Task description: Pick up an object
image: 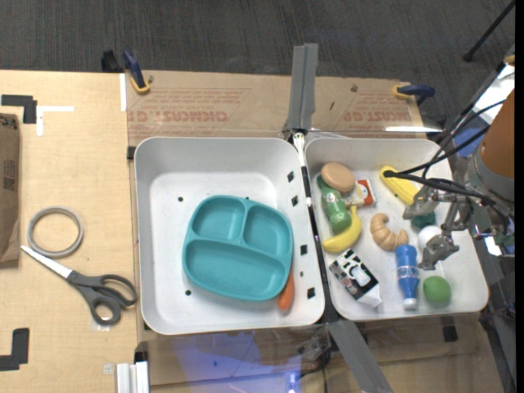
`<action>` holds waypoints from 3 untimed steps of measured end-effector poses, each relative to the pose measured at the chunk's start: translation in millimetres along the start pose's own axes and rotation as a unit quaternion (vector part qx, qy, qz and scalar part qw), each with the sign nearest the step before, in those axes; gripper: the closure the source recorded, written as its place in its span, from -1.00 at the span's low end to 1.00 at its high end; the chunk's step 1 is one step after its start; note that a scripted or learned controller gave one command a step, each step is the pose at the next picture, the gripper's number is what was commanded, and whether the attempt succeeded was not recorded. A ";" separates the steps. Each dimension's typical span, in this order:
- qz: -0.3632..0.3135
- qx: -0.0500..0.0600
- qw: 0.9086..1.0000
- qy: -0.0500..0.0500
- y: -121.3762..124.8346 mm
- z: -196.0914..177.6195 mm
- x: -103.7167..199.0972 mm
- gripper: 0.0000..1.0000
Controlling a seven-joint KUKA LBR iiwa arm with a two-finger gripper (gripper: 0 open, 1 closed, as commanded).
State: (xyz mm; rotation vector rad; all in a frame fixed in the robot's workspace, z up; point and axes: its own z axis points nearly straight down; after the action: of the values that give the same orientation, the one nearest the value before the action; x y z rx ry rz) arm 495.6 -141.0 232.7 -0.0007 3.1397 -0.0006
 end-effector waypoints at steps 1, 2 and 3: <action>0.059 0.000 0.998 0.000 3.4 141.0 7.4 -1.00; 0.088 0.000 0.996 0.001 42.4 141.2 18.0 -1.00; 0.113 0.000 0.994 0.000 43.2 140.9 -17.8 -1.00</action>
State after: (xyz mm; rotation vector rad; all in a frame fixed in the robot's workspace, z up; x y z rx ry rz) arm 513.7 -97.8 91.8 0.3530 3.1199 -0.0005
